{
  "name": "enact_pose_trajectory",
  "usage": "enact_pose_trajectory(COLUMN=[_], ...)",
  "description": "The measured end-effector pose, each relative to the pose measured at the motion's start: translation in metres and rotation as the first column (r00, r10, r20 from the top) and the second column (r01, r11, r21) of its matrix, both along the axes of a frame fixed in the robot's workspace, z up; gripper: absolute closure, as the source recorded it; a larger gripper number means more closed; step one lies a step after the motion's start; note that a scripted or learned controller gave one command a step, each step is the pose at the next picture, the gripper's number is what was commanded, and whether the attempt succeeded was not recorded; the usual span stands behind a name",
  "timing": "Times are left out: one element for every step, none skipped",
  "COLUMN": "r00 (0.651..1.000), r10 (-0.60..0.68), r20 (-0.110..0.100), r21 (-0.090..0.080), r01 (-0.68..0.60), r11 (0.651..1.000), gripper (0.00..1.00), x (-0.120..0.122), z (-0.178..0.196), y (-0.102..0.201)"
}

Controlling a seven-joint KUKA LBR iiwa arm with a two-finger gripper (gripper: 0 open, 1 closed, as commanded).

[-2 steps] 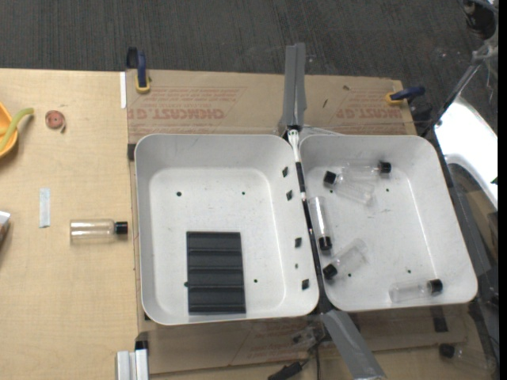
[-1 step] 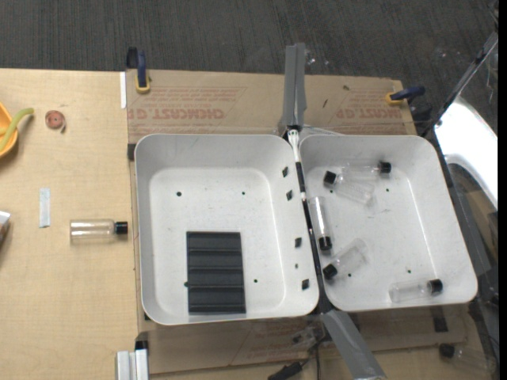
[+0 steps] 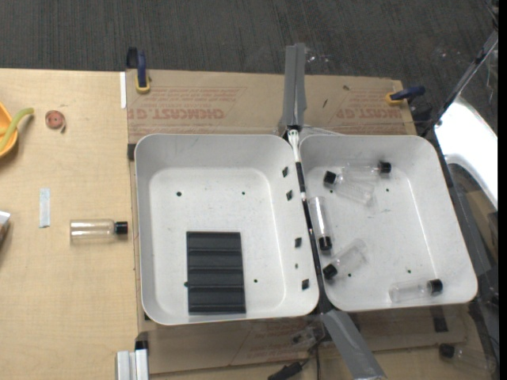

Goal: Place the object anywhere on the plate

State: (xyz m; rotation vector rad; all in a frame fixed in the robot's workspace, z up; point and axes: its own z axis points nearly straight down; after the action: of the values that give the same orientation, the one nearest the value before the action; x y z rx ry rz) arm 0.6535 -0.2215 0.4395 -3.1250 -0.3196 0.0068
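Black ribbed plate (image 3: pixel 215 272) lies flat in the near part of the left bin (image 3: pixel 150 212), nothing on it. All task things sit right of the plate, in the right bin (image 3: pixel 444 212): five clear vials with black caps, all lying on their sides. Nearest the plate is the wall vial (image 3: pixel 319 222), lying along the bin's left wall, cap toward the camera. Just beyond it is the low vial (image 3: pixel 346 260), tilted. Further right of the plate and up are two top vials (image 3: pixel 358 182), close together, maybe touching. Farthest from the plate is the corner vial (image 3: pixel 412 291), at the near right corner. A stray vial (image 3: pixel 95 229) lies on the tabletop (image 3: pixel 63 307), left of the plate and outside the bins. Cardboard (image 3: pixel 206 105) shows behind the bins.
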Motion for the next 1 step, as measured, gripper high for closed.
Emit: enact_pose_trajectory(r00=[1.0], r10=[-0.004], r20=[-0.001], r21=[0.001], r01=[0.004], r11=[1.0], gripper=[0.0], x=[-0.0375], z=[0.0006], y=[-0.0007])
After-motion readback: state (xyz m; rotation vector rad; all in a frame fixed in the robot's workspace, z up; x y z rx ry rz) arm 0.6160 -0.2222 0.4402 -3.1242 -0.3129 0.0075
